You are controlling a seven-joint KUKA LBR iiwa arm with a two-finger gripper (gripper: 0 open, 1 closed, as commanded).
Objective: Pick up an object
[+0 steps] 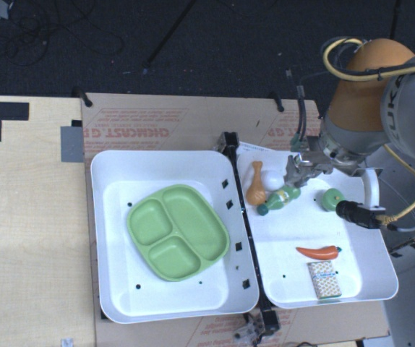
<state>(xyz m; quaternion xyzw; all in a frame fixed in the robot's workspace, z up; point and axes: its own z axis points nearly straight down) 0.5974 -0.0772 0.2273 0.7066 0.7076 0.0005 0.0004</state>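
My gripper hangs over the far part of the right bin, just above the top end of a green bottle that lies slanted on the bin floor. A tan gourd-shaped toy lies left of the bottle, with a small white ball between them. A green round object sits to the right of the gripper. Nearer the front lie an orange-red chili pepper and a small patterned box.
The left bin holds a green divided plate. A black divider runs between the bins. The arm's orange band and cables loom over the right bin's far right corner.
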